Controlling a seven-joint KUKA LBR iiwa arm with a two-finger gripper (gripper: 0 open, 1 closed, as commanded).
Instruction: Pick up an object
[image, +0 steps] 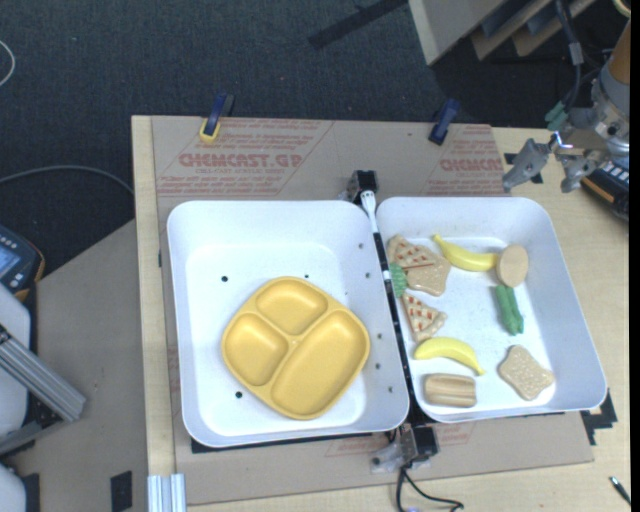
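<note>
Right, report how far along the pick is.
Done: nothing yet. The toy foods, such as both bananas, the green pickle and the bread slice, all lie in the right bin. In hand: the gripper hangs beyond the bin's far right corner, open and holding nothing. Left: moving over an item, descending, grasping and lifting.

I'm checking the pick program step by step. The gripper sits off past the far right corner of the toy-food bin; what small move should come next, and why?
Probably swing the gripper inward and down over the right bin, toward the upper banana. The gripper hangs outside the bin's far corner with nothing between its open fingers, and that banana lies among the nearest pieces.
</note>
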